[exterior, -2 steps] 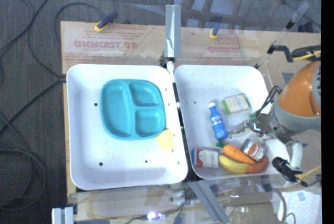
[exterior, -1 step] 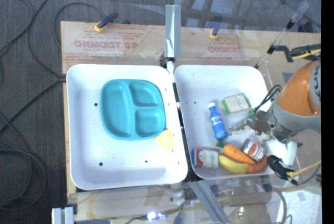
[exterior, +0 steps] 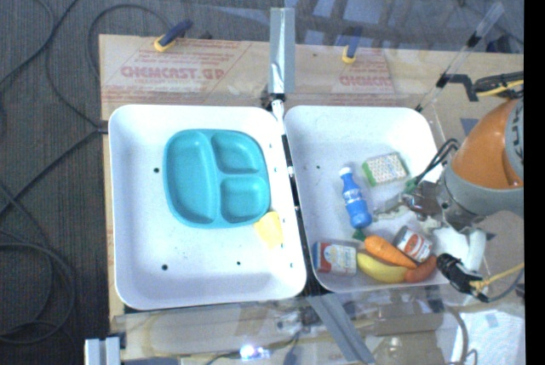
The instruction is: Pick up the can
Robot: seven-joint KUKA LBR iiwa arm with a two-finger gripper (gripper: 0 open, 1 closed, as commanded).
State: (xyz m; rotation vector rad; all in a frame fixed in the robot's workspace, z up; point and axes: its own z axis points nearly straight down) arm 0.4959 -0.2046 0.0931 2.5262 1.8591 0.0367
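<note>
Two bins (exterior: 136, 185), claw (exterior: 423, 206) above can (exterior: 414, 243)

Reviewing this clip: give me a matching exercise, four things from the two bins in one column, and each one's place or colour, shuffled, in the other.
Things:
1. divided tray
2. bottle
3. banana
4. can

Descriptions:
A. blue with a white label, lying mid right bin
B. yellow, at the right bin's near edge, below the carrot
C. turquoise, in the left bin
D. red-and-white top, beside the carrot, at the right bin's right side near the gripper

Pairs: 1-C, 2-A, 3-B, 4-D
</note>
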